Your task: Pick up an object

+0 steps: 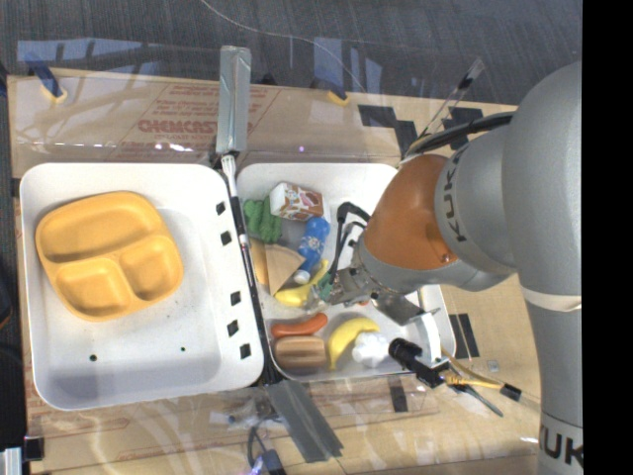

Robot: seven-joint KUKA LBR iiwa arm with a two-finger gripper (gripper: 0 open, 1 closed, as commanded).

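Big and grey, the robot arm fills the right side, closest to the camera, and it bends down into the right bin. Its orange band sits just above the wrist. The jaws are low in the bin, right by the toys, but I cannot tell if they are open or shut, or if they have hold of anything. The arm hides too much.

Toys lie piled in the right bin, and any one of them could be the thing to pick up. Closest to the jaws are a small yellow toy and a blue bottle. Below them lie a red hot dog, a brown bun and a banana. A white lump is touching the banana. Higher up are a green toy and a little red and white box.

I think the arm is low like this because it is trying for one of the toys in the middle. They are packed close, so the jaws could bump a neighbour.

To the left, the other bin holds a yellow tray with three parts. It lies flat and far from the arm. Both bins rest side by side on the table.
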